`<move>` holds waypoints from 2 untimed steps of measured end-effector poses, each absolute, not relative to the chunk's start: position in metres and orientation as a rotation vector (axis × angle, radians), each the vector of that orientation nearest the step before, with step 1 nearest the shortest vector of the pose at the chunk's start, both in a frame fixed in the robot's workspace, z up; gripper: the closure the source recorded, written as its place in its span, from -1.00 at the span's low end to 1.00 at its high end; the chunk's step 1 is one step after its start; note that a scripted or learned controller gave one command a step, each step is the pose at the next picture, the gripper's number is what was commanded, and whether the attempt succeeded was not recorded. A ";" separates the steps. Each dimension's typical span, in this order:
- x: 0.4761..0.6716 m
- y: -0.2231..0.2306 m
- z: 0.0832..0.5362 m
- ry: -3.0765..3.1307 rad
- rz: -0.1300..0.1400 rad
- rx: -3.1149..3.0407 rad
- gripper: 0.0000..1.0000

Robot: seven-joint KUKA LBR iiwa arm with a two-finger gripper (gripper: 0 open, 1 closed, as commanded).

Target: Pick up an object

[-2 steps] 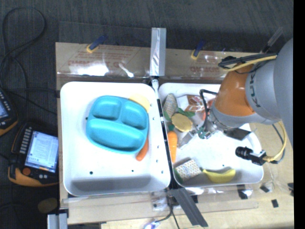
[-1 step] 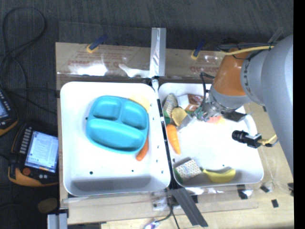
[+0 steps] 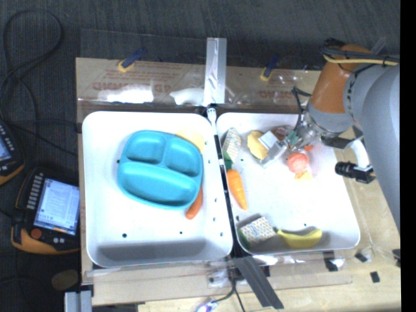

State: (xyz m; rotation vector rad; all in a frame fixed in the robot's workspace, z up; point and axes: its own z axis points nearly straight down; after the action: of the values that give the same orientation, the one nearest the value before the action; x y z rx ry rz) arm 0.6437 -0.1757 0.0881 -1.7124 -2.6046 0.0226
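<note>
My gripper (image 3: 288, 145) reaches down into the back of the right bin (image 3: 338, 207), under the arm's orange band (image 3: 329, 86). It hangs between a yellow food piece (image 3: 256, 144) on its left and a red, tomato-like fruit (image 3: 299, 163) just to its lower right. It looks very close to both, and contact is unclear. An orange carrot (image 3: 236, 188) lies near the divider. A banana (image 3: 299, 237) and a mesh-patterned block (image 3: 256, 227) lie at the bin's front. A pale wrapped item (image 3: 231, 144) stands by the divider at the back.
The left bin (image 3: 104, 239) holds a blue divided tray (image 3: 160, 168). A second carrot (image 3: 194, 207) pokes out from under its right edge and a yellow piece (image 3: 189, 138) shows behind it. A handheld controller (image 3: 47, 207) lies left of the bench.
</note>
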 end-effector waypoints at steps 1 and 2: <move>0.602 -0.205 0.089 -2.703 0.000 -1.616 -1.00; 0.544 -0.151 0.089 -2.510 -0.005 -1.903 -1.00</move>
State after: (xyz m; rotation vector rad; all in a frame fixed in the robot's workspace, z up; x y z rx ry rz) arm 0.5443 -0.1505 0.0893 -1.9034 -2.5101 -0.0046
